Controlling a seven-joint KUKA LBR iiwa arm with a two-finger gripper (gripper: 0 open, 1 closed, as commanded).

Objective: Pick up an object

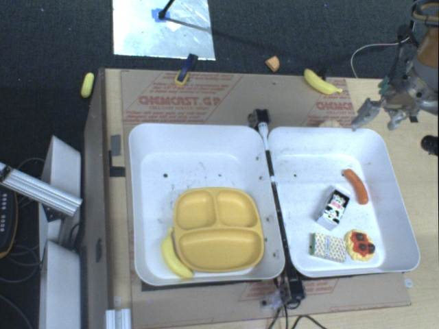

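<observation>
The yellow plate (218, 228) lies in the left bin (147, 149), a banana (175, 258) beside it. The hand (383, 113) hovers at the right bin (391, 184) corner with fingers apart (holding nothing), probably approaching the sausage (355, 185).

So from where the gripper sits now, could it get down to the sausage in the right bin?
Probably yes. The gripper hangs open above the right bin's far corner, and the sausage lies bare on the floor, apart from the small carton, with nothing over it.
</observation>
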